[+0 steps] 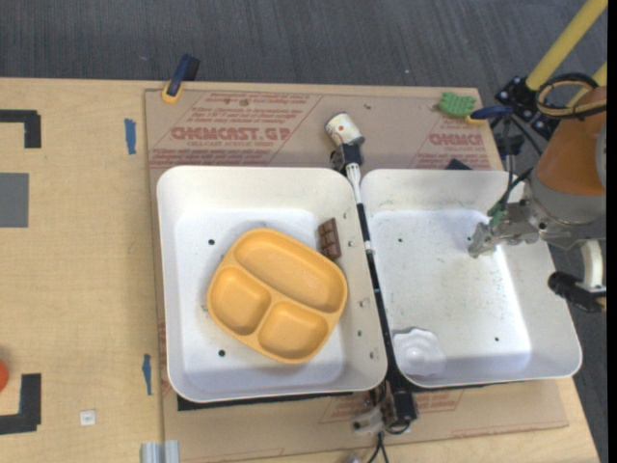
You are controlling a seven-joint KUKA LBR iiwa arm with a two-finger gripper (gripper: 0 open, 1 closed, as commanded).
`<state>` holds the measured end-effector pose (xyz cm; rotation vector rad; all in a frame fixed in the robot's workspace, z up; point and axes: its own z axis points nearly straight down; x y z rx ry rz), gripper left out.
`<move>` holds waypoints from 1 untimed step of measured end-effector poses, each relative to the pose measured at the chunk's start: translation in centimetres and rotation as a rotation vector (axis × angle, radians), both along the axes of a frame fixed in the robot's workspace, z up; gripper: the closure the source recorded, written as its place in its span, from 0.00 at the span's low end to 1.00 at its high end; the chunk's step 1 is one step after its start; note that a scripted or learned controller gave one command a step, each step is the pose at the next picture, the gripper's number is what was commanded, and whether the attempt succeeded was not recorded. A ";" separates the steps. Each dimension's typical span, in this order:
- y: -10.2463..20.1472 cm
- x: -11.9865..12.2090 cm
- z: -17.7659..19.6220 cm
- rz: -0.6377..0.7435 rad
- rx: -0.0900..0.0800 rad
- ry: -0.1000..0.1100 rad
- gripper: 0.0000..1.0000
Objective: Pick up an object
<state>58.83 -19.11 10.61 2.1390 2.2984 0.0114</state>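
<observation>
Landmark: brown cardboard sheet with red print [246, 123], lying on light wooden bench [67, 258].
- Blue-and-yellow clamp [179, 76] at sheet's far left corner.
- Green clip [453, 104] at sheet's far right corner.
- Strip of blue tape [130, 135] just left of sheet's far edge; second blue strip [147, 372] at sheet's near left edge.
- Black angular floor markings [23, 128] on bench, well left of sheet.
- Yellow pole [573, 33] slanting beyond sheet's far right corner.
- Grey carpet [289, 17] behind sheet.
</observation>
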 end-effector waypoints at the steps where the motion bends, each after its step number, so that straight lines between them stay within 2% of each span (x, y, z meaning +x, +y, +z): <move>1: -3.3 2.4 8.6 0.187 -0.006 0.003 1.00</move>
